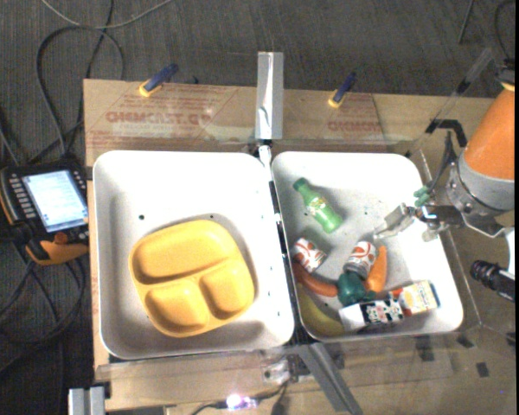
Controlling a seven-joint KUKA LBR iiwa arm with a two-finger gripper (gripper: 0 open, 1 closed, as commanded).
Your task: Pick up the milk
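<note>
Gripper (pixel 406 217) is hovering at right-center of frame over right bin (pixel 432 318), w/ nothing between its fingers; can't tell how wide they're set. Milk carton (pixel 389 306) is lying on its side at lower right, touching a teal bottle (pixel 356 289) and banana (pixel 318 316), well below gripper.

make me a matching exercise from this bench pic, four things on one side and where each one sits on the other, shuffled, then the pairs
Things
1. milk carton
2. yellow tray
3. green bottle
4. gripper

Places
A. inside the left bin
B. upper middle of the right bin
C. lying at the right bin's near edge
D. over the right bin's right side

Pairs: 1-C, 2-A, 3-B, 4-D
</note>
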